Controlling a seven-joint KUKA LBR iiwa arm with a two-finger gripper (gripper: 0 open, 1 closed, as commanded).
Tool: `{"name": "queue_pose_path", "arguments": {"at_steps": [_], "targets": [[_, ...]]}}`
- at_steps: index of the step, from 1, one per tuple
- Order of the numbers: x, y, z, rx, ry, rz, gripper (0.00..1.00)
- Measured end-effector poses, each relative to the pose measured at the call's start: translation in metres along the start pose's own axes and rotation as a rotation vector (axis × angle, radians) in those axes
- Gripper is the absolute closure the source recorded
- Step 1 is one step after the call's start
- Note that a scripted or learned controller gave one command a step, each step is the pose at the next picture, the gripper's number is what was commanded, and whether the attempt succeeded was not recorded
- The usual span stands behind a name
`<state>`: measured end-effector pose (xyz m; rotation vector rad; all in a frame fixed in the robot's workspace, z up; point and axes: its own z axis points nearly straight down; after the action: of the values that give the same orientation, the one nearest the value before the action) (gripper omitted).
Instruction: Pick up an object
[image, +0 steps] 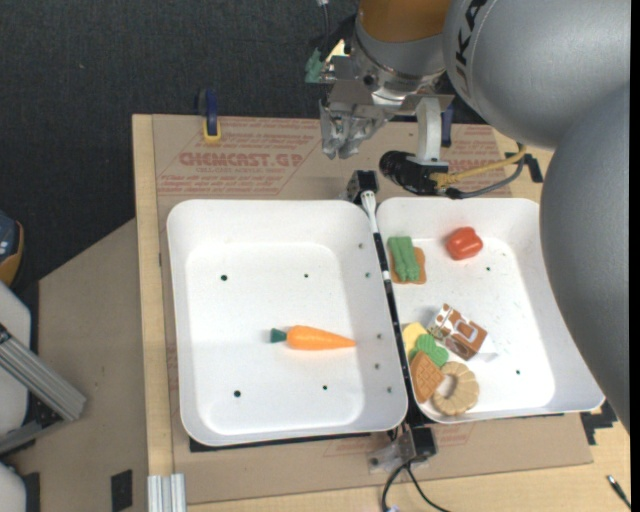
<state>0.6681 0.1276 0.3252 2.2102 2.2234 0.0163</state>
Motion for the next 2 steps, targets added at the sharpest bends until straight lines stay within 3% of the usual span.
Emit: {"name": "queue_pose_path", "arguments": {"at_steps": [1,2], "targets": [[0.099,-0.006,0.115,0.022,-0.001,-0.003,1.00],[0.066,-0.020,0.148,0.019,-0.005,0.008,1.00]]}}
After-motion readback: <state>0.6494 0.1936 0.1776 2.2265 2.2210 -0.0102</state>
